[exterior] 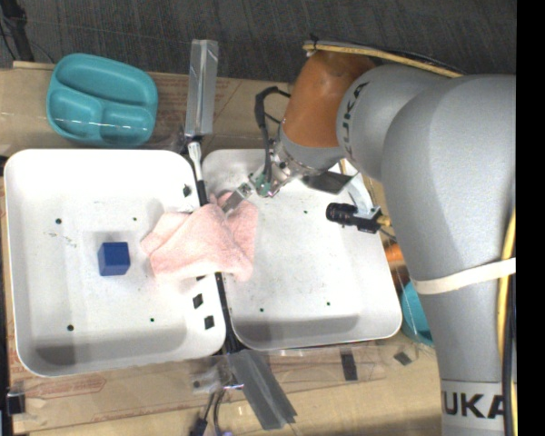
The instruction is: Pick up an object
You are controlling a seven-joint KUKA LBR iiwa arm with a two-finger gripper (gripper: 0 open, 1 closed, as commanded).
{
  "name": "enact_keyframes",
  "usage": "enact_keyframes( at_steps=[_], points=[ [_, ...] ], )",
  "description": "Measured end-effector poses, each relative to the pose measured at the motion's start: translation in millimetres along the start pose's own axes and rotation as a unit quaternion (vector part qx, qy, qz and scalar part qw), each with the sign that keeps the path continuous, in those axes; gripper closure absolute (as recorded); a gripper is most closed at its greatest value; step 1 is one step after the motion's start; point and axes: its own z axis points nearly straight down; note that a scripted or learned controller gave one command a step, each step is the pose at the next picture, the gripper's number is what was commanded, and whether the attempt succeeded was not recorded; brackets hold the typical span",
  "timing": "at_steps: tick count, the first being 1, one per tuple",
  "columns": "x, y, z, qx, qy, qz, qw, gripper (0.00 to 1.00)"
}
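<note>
A pink cloth (204, 242) lies draped over the divider between the two white bins, mostly on the left bin's (36, 243) right side, with one edge in the right bin (300, 280). Its upper right corner is drawn up into a tuft at my gripper (234, 195), which reaches down from the grey arm at the right bin's back left. The fingers are shut on that corner. A small blue cube (114, 257) rests on the left bin's floor, well left of the gripper.
A teal divided tray (102, 98) sits on the bench behind the left bin. A grey metal bar (200, 89) stands behind the divider. A black fitting (350, 214) juts out over the right bin under the arm's bulk (436, 180).
</note>
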Motion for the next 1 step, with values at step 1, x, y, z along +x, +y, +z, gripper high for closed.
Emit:
enact_keyframes(
  at_steps=[1],
  points=[
    [-0.5, 0.6, -11.3, 0.0, 0.0, -0.002, 1.0, 1.0]
  ],
)
